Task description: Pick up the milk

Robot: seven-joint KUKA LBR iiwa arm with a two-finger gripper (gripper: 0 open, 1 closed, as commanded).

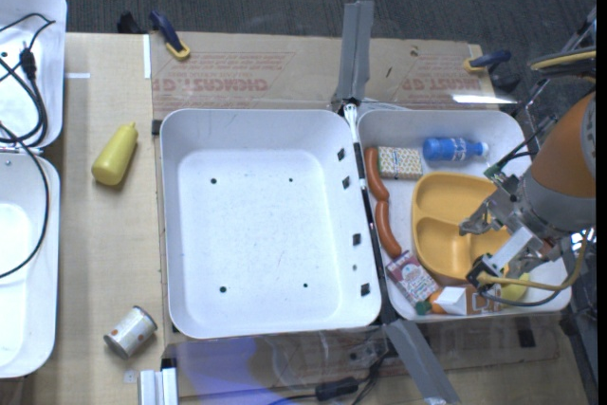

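Observation:
The milk [413, 278] looks like a small red-and-white carton lying flat in the front left corner of the right bin [446, 117]. It rests against the rim of a yellow divided dish [446, 223]. My gripper [476, 249] reaches in from the right and hovers over the front right part of that dish, to the right of the carton and apart from it. Its two dark fingers [469, 226] are spread open with nothing between them.
The right bin also holds two sausages [377, 180] along its left wall, a cracker box [400, 162], a blue bottle [453, 148] at the back, and a white and orange item [451, 301] at the front. The left bin [256, 223] is beside it. A yellow mustard bottle [116, 155] and a can [130, 330] lie on the bench.

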